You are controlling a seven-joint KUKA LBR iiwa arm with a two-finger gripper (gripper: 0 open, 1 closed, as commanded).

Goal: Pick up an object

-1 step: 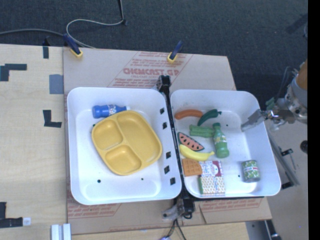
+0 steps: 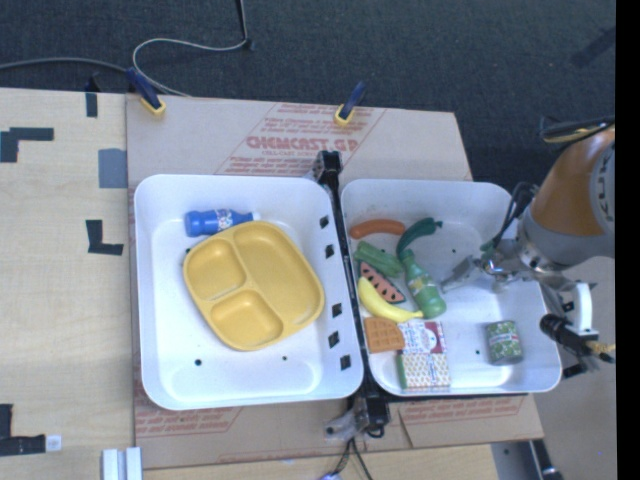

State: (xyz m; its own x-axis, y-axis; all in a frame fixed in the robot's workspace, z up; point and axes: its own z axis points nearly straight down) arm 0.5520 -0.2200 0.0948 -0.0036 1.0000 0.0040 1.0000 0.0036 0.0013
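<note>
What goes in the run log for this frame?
gripper: over right bin | grasp: none seen | nearest: green bottle | yellow tray: left bin

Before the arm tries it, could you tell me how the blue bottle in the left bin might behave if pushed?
The blue bottle lies on its side, so it would probably roll. It looks small, likely light. The yellow tray beside it may block it.

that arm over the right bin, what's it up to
The KUKA arm reaches in over the right bin, its gripper low near the bin's middle, just right of a green bottle and the toy food pile. Nothing shows between its fingers, so no pick yet. The left bin holds a yellow divided tray and a blue bottle.
</note>
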